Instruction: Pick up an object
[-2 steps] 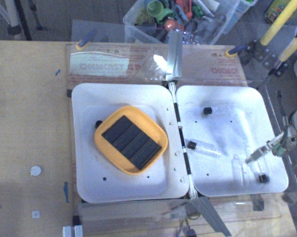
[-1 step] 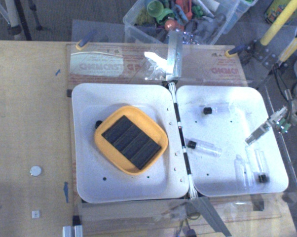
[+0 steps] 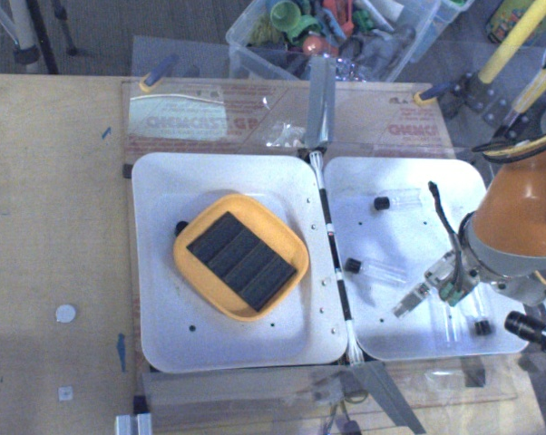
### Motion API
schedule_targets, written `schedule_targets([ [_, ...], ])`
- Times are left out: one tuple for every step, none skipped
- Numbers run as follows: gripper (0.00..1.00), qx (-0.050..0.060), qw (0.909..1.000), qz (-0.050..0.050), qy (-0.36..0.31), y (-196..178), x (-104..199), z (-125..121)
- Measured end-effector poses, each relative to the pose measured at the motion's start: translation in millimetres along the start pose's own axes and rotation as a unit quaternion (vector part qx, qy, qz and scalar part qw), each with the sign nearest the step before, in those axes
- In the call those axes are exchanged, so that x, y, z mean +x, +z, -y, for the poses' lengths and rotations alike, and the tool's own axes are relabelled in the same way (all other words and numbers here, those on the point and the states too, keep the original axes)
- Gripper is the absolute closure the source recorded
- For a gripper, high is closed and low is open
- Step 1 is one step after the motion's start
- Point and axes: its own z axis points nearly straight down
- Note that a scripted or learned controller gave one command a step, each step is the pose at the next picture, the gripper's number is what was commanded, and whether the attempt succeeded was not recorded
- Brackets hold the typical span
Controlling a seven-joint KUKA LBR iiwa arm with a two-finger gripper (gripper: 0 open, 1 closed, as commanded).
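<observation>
A yellow square tray-like object (image 3: 241, 256) with a black ribbed top lies tilted in the left bin (image 3: 155, 324). The right bin (image 3: 409, 175) holds three small clear tubes with black caps: one at the back (image 3: 382, 204), one near the left wall (image 3: 353, 265), and one at the front right (image 3: 482, 327). My gripper (image 3: 411, 301) hangs low over the right bin's middle, pointing down and to the left. It sits between the left tube and the front-right tube. Nothing shows in its grasp.
A black cable (image 3: 441, 214) curls from the wrist over the right bin. The grey divider (image 3: 332, 243) separates the bins. A clear box of toys (image 3: 346, 16) stands behind the bench. Yellow clamps (image 3: 518, 34) sit at the back right.
</observation>
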Motion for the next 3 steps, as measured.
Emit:
schedule_targets([
  [0.00,-0.001,0.9993,0.002,-0.036,-139,-7,4],
  [0.00,-0.001,0.9907,0.002,-0.136,27,12,-11],
  [0.00,-0.001,0.9948,0.002,-0.102,14,-69,-44],
])
